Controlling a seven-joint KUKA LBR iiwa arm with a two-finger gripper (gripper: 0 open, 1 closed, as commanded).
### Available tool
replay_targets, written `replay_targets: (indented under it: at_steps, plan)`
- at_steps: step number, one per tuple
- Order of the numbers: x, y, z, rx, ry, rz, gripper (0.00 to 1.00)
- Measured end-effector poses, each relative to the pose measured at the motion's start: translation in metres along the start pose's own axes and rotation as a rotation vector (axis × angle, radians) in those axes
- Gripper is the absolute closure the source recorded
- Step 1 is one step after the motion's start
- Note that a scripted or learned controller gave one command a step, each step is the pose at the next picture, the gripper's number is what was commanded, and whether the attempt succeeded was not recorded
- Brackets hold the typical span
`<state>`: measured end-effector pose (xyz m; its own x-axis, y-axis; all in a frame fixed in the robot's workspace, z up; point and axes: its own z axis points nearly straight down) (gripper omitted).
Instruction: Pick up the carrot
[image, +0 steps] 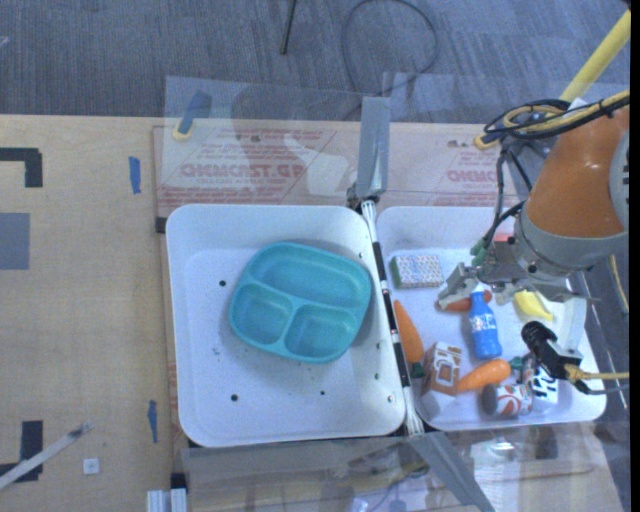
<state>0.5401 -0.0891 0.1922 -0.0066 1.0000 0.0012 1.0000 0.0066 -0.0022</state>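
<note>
An orange carrot (406, 332) lies lengthwise against the left wall of the right bin (590, 408), thin end pointing to the back. A second, stubbier orange carrot-like piece (484, 375) lies near that bin's front, beside a small brown box (441, 366). My gripper (462, 290) hangs over the middle of the right bin, a short way right of the long carrot and just behind the cap of a blue bottle (484, 328). A small bit of orange shows right under the gripper's tip. Nothing is visibly held.
The left bin (190, 300) holds a teal divided plate (300, 300). The right bin also holds a patterned packet (418, 268) at the back, a yellow item (533, 303), a red and white can (510, 400) and a black and white object (541, 383) at the front right.
</note>
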Motion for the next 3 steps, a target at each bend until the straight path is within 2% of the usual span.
replay_targets:
  at_steps: [1, 2, 3]
  plan:
    - [-0.053, -0.061, 0.002, -0.001, 0.000, -0.109, 0.00]
    - [-0.053, -0.061, 0.002, -0.001, 0.000, -0.108, 0.00]
    - [-0.045, -0.054, 0.074, -0.025, -0.010, -0.441, 0.00]
